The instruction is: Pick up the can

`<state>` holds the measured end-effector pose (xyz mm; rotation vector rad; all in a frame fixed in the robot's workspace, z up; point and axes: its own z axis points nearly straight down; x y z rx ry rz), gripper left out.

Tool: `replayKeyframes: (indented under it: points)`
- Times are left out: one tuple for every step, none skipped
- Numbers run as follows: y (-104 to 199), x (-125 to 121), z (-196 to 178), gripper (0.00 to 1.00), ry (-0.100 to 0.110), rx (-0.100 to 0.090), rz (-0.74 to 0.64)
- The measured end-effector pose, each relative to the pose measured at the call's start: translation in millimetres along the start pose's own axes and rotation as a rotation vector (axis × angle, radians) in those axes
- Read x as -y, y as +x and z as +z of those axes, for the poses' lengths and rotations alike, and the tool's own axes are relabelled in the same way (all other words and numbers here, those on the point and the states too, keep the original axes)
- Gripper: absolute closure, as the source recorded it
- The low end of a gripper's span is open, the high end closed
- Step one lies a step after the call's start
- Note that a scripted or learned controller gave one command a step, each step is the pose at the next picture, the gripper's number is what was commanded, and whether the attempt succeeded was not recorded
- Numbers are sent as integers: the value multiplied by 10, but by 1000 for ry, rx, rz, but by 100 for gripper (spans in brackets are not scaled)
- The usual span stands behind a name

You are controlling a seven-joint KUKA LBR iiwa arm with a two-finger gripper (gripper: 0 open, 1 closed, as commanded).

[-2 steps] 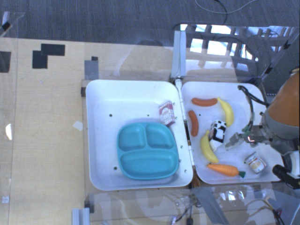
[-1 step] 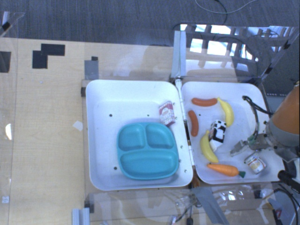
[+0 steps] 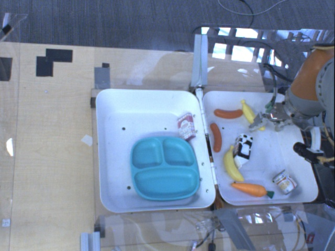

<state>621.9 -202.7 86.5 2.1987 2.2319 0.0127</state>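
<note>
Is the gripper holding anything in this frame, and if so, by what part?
Nothing is held. The gripper hangs over the right bin beside the small banana; the can lies apart, near the bin's front corner.

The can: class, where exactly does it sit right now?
In the camera view, the can lies in the right bin, near its front right corner, just right of the carrot.

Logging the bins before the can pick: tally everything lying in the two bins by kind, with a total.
Hot dog sausages: 2
Bananas: 2
Carrot: 1
Can: 1
Black-and-white toy: 1
Blue divided plate: 1
Red-and-white packet: 1
Total: 9
</note>
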Motion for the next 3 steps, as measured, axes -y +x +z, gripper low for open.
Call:
replayKeyframes:
  points:
    - [-23, 672, -306, 0, 9, -1, -247]
    - [-23, 1275, -30, 0, -2, 3, -310]
    - [-16, 1243, -124, 100, -7, 3, -311]
